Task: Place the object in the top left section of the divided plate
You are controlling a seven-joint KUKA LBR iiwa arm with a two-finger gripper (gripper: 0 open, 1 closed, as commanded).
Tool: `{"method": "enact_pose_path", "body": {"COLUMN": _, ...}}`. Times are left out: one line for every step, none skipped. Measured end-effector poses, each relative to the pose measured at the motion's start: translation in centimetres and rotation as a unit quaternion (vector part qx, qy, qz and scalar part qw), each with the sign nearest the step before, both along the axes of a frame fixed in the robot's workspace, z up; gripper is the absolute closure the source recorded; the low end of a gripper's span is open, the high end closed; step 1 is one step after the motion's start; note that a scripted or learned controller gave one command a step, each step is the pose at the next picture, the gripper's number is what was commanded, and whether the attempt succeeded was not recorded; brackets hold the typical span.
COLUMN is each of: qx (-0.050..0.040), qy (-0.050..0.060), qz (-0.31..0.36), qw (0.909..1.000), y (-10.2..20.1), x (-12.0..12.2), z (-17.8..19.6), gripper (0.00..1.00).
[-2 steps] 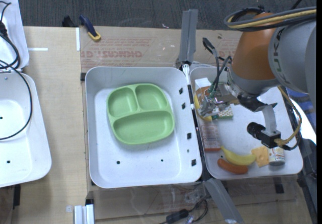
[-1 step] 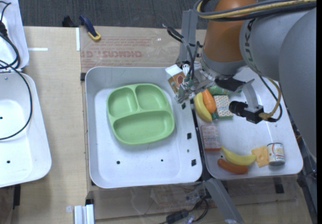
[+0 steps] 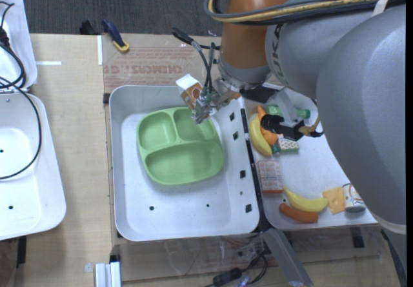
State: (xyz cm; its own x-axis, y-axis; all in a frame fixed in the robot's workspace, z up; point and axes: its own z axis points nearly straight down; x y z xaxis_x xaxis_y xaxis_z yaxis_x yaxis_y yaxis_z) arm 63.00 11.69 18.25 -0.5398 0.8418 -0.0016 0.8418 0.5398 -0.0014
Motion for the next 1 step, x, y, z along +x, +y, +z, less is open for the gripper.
{"method": "enact_pose_path", "body": {"qx": 0.0003, "qy": 0.001, "qz": 0.089, "qw": 0.9960, "y": 2.83, "x": -2.82, "z": 1.31, "gripper": 1.00}}
